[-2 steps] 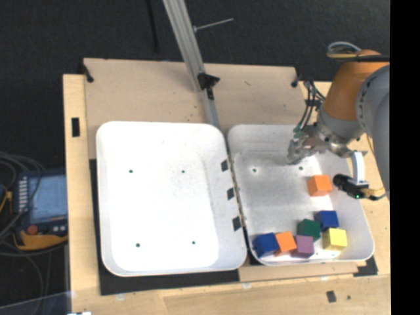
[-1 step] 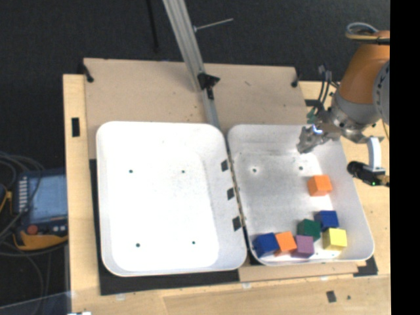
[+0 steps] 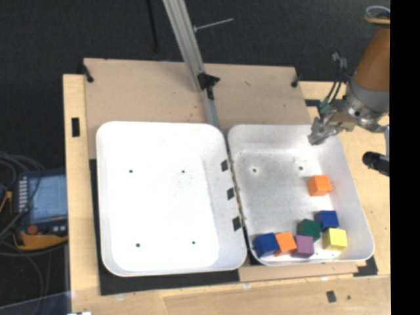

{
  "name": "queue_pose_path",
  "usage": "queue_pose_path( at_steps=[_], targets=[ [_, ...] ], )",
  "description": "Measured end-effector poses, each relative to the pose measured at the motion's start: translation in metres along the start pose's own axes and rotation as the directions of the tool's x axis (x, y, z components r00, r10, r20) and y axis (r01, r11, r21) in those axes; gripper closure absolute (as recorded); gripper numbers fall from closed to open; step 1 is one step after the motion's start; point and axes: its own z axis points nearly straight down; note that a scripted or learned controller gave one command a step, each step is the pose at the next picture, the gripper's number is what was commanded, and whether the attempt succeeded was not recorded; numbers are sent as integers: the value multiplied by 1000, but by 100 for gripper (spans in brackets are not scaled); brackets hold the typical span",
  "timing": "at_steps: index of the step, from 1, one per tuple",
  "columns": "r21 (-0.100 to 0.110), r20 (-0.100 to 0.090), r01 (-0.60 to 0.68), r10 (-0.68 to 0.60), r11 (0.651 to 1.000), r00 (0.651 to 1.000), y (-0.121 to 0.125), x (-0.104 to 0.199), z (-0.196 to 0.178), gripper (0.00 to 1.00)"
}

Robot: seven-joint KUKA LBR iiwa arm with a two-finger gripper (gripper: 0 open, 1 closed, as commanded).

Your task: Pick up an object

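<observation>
Left bin (image 3: 164,195) wide and bare, right bin (image 3: 275,176) crowded along its near rim with blocks (image 3: 302,240), one orange block (image 3: 319,185) alone mid-right, and the end effector (image 3: 317,135) hovers over the far-right corner, its grip unreadable.

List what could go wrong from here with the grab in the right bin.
1. Six blocks lie in the right bin. Five crowd its near edge: the blue block, orange block and purple block sit side by side, so a descent there may shove neighbours instead of gripping one.
2. The yellow block lies near the bin's corner wall, which could block a finger.
3. The gripper hangs over the bin's far rim, away from every block; only the lone orange block stands apart.
</observation>
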Motion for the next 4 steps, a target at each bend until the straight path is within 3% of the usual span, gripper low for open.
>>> queue_pose_path(
  at_steps=[1,4],
  targets=[
    [-1,1,3,-3,1000,1000,2,-6,-65,100],
    [7,-4,5,-5,1000,1000,-15,154,-75,100]
  ],
)
